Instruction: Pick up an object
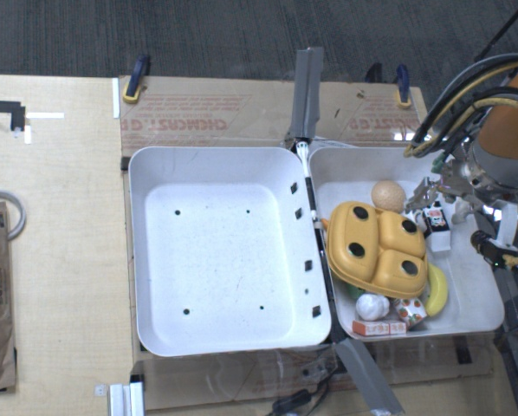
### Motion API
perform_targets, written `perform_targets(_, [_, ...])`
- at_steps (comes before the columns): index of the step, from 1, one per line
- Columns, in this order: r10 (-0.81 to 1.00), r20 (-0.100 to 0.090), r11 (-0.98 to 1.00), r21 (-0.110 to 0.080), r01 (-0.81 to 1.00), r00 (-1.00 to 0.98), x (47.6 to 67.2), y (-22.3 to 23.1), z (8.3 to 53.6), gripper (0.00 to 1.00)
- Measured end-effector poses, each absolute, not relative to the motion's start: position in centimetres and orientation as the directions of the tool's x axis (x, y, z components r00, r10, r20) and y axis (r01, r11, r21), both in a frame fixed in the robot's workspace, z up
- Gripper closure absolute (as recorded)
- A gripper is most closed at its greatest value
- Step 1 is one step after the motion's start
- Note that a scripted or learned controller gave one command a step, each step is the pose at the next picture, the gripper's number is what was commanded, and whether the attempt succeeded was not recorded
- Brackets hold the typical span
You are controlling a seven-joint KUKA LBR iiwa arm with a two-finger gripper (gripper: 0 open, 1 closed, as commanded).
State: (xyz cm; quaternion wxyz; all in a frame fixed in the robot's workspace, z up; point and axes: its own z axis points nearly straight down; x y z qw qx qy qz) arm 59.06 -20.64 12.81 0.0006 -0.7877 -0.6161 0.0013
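The gripper (432,202) hangs low over the right bin (475,306), just right of the beige egg (387,195); whether the jaws are spread or pressed together, I cannot tell. Below the egg, a yellow moulded tray (376,248) crowds the bin, a banana (437,291) wedged behind it

The yellow tray (378,248) hides most of the banana (437,291); the arm (506,133) runs off the right edge.
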Motion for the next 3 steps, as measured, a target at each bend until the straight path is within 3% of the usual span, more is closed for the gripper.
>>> perform_targets(1, [0.995,0.005,-0.101,0.014,0.995,0.101,59.4,-20.9,9.9,0.0])
perform_targets(2, [0.995,-0.003,-0.101,0.011,0.995,0.102,59.2,-21.3,10.6,1.0])
perform_targets(3, [0.938,-0.003,-0.346,-0.001,0.938,0.346,59.3,-17.4,19.9,1.0])
